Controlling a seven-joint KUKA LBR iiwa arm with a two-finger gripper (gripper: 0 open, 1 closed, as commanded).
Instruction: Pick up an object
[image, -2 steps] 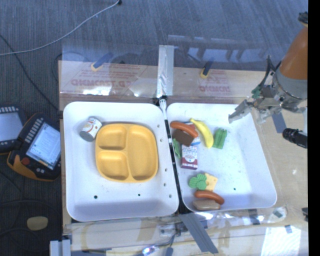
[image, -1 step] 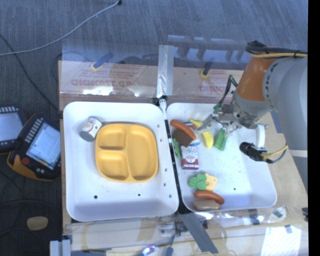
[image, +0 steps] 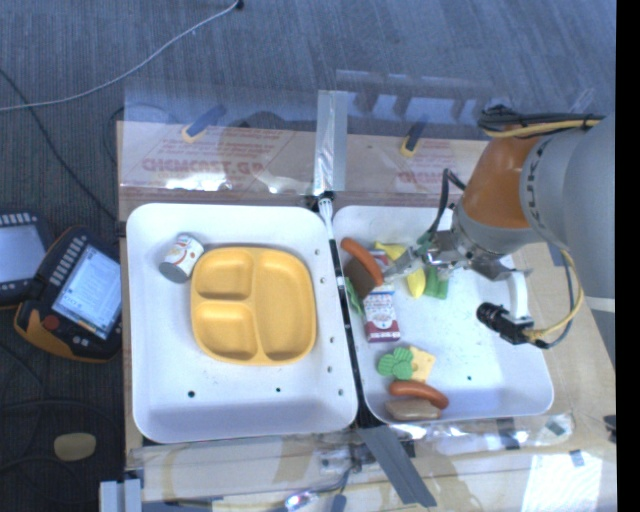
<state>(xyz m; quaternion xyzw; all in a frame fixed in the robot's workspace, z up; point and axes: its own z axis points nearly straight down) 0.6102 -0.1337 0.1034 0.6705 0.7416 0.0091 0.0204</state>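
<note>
So the gripper (image: 425, 262) is down in the right bin (image: 500, 400), jaws hidden, can't tell if they're spread. Yellow toy (image: 416, 285) sits right under them, red sausage (image: 361, 262) off to the side, ketchup packet (image: 381, 315) just below.

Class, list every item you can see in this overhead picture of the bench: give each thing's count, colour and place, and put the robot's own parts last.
Bins: 2, white, side by side on the bench; left bin, right bin.
Divided plate: 1, yellow, middle of the left bin.
Small can: 1, white with red, left bin, at the plate's upper left corner.
Sausages: 2, red-orange; one at the right bin's upper left, one near its lower edge.
Small carton: 1, red and white, right bin's left side.
Broccoli: 1, green, right bin, below the carton.
Handheld pendant: 1, black and orange, on the floor to the left.
Arm: 1, grey with orange band, from the right.
Gripper: 1, over the right bin's upper part.
</note>
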